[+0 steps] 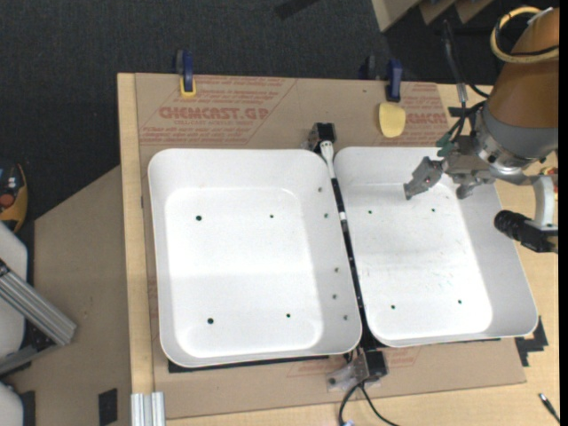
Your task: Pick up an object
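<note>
Camera view — end effector (441,177) fingers indistinct

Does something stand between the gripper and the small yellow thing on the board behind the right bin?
Only the far rim of the right bin. The gripper hangs over that bin's far part; the yellow thing lies outside it on the brown board, just below a blue clamp, which may crowd an approach.

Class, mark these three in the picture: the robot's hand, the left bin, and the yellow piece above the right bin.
hand (441,177), camera view, midway between its fingertips.
left bin (241,264), camera view, bare floor of the bin.
yellow piece (391,119), camera view, its middle.
</note>
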